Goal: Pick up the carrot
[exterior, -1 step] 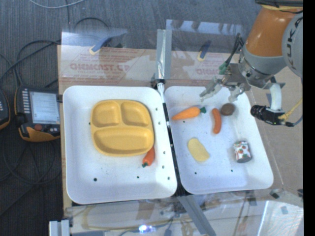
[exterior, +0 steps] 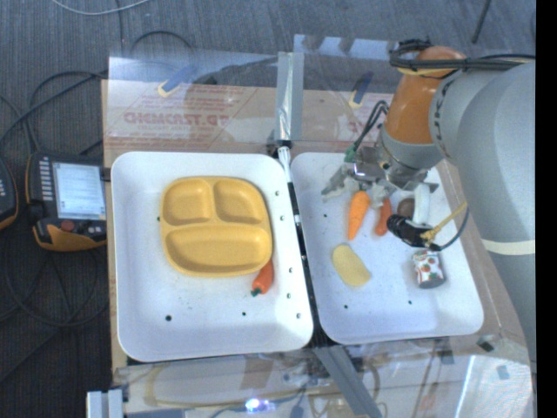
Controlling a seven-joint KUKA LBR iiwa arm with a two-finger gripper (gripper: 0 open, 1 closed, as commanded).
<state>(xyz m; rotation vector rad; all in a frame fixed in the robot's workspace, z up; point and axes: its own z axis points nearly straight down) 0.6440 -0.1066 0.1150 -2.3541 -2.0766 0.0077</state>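
The carrot [exterior: 357, 215] is orange and lies nearly upright in the right bin [exterior: 452, 320], close to its upper middle. My gripper [exterior: 361, 183] hangs just above the carrot's upper end, under the arm's orange band [exterior: 416, 111]. It looks open, with one grey finger [exterior: 336, 182] splayed to the left of the carrot's top and nothing held between the fingers. A second, smaller orange piece [exterior: 384, 217] lies right beside the carrot.
The right bin also holds a pale yellow slice [exterior: 352, 266], a small printed box [exterior: 428, 269], and brown and white items [exterior: 412, 205] by the arm. The left bin [exterior: 139, 320] holds a yellow divided plate [exterior: 215, 225] and a red-orange pepper [exterior: 263, 278].
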